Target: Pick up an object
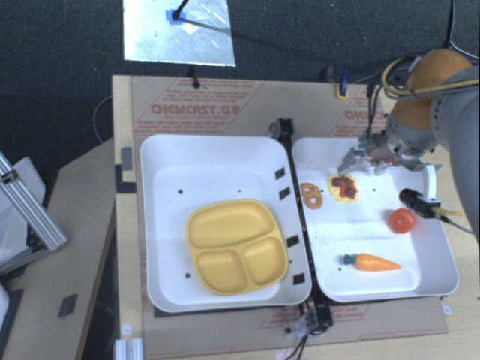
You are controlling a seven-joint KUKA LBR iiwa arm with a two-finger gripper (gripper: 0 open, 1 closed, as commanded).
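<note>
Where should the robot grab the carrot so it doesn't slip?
Probably around the thick orange part of the carrot, near its green end. It lies flat, pointing sideways across the right bin, so coming straight down from above with the fingers pinching across its width looks best. The pointy tip is thinner and slippier.

a dark, speckled carpet floor (60, 43) surrounds a pale wooden bench (86, 193). a brown sheet printed with red lettering (202, 105) covers the bench top. on the floor beyond the bench lies a shiny silver square plate (178, 22) with a small blue marker (175, 16) near its middle. an aluminium frame rail (26, 208) slants in at left. lighting is even.
</note>
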